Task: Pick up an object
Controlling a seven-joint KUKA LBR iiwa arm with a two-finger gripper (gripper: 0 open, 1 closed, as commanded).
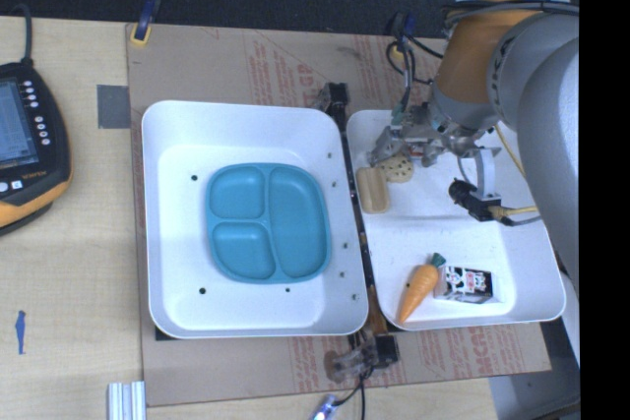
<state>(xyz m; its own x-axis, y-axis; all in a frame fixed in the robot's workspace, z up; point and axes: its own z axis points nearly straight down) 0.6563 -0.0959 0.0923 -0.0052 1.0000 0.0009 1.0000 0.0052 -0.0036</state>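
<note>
Reaching for the round tan cookie with dark chips [400, 170] at twelve o'clock in the right shallow white bin [527, 310] calls for a straight descent, clear of the beige bread-shaped block [373, 190] touching it at seven o'clock. The two-finger gripper [406, 147] hovers above; jaw state cannot be told. The black-and-white carton's [465, 284] printing is unreadable.

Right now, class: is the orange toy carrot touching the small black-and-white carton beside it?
Touching, apparently. In the camera view the orange toy carrot's green top meets the black-and-white carton's left edge, no white bin floor between.
</note>
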